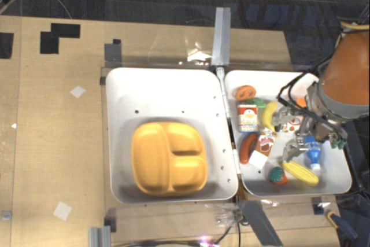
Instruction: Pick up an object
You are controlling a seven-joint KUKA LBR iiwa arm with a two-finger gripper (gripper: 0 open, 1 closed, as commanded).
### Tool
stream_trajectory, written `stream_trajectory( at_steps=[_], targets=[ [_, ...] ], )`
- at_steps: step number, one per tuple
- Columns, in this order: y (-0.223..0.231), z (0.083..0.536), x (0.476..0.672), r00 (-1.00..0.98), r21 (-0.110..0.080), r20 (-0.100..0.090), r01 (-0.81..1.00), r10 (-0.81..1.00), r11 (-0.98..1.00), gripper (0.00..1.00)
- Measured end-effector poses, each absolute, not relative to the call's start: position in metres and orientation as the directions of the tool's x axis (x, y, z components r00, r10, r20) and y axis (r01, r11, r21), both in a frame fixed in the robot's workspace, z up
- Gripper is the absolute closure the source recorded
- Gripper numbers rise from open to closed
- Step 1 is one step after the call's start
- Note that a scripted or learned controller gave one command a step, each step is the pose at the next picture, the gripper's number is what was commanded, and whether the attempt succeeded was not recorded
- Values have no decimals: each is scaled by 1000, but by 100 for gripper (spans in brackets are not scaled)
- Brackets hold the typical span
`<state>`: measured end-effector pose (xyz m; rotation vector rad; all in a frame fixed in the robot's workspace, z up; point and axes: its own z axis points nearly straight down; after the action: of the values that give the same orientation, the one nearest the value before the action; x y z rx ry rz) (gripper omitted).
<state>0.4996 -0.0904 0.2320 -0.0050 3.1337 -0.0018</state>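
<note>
The right bin [341, 185] holds several toy foods. Among them are a yellow banana [269, 114], a red and white carton [247, 117], a red sausage [247, 147], a corn cob [300, 172], a blue bottle [313, 153] and a small red fruit with a green top [277, 176]. My gripper [293, 139] hangs low over the middle of this bin, between the banana and the corn cob and just left of the blue bottle. The arm's grey wrist and orange band [347, 72] hide the bin's right part.
The left bin [121, 89] contains a yellow divided plate [169, 156] toward its front. An orange piece [245, 92] lies at the back of the right bin. A metal post [221, 37] stands behind the wall between the bins. Bare wooden bench [52, 142] lies to the left.
</note>
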Motion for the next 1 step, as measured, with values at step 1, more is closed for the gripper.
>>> stream_trajectory(
  at_steps=[1],
  targets=[
    [-210, 230, 497, -999, -5, -8, 39, 39, 999, 0]
  ],
)
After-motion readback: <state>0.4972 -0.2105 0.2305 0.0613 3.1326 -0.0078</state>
